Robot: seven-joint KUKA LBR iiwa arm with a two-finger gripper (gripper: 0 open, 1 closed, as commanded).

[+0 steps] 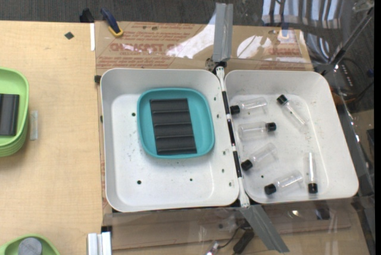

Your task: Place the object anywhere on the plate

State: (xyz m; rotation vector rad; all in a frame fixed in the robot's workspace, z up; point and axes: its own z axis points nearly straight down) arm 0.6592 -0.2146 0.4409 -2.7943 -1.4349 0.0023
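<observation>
Camera view: wooden surface (53, 188) carrying two shallow white bins side by side. Left bin (119, 188) holds a teal plate (146, 128), rounded square, sitting toward the bin's 12 o'clock half. Dark ribbed insert (172, 126) lies on the plate's middle, ridges running 9 to 3 o'clock. Right bin (339, 146) holds six clear vials with black caps, all lying flat and scattered apart. Vial (249, 107) at 10 o'clock, vial (292, 109) at 1 o'clock, vial (258, 128) just left of centre, vial (258, 158) at 8 o'clock, vial (284, 182) at 6 o'clock, vial (310, 171) at 5 o'clock lying along the 12-to-6 line. None touches the plate. Green tray (15, 143) at the surface's 9 o'clock edge. Tool state: cannot tell.
</observation>
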